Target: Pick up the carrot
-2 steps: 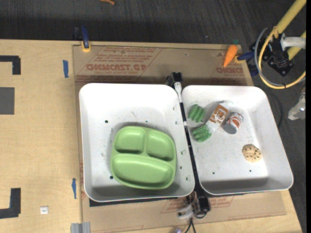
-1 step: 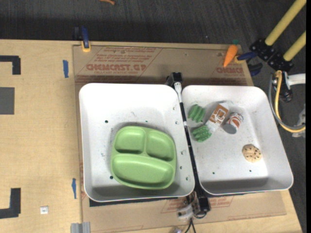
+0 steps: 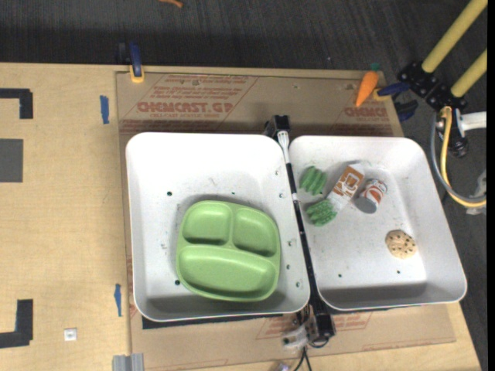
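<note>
The carrot (image 3: 366,87) is small and orange with a green top. It lies on the brown board behind the right bin (image 3: 433,207), outside both bins, near the board's far right corner. It points roughly toward the bin's back rim. Nothing touches it.
The right bin holds two green toy vegetables (image 3: 313,180) (image 3: 321,212), an orange-and-white carton (image 3: 348,184), a small can (image 3: 372,195) and a cookie (image 3: 401,244). A green divided plate (image 3: 229,248) lies in the left bin (image 3: 155,176). Black clamps (image 3: 421,83), yellow poles and cables stand just right of the carrot.
</note>
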You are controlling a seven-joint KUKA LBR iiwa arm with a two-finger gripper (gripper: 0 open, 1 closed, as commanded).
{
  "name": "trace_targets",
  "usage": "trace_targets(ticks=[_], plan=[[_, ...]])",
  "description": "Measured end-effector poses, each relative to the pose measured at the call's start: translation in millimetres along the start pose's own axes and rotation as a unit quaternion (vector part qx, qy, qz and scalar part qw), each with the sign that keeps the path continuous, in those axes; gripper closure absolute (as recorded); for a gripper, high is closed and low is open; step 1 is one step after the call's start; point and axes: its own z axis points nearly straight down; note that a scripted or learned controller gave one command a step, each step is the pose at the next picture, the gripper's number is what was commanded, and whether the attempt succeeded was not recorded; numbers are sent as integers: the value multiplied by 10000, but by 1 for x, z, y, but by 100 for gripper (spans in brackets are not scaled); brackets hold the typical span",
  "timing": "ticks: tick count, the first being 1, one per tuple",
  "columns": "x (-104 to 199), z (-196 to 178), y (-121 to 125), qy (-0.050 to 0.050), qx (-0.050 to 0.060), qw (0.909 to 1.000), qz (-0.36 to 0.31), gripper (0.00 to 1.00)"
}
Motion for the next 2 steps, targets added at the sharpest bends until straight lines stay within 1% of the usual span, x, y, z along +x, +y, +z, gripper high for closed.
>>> trace_targets(ticks=[1, 2], plan=[[84, -15, -16, -3, -14, 10000, 24, 100], [138, -13, -27, -4, -13, 10000, 15, 100]])
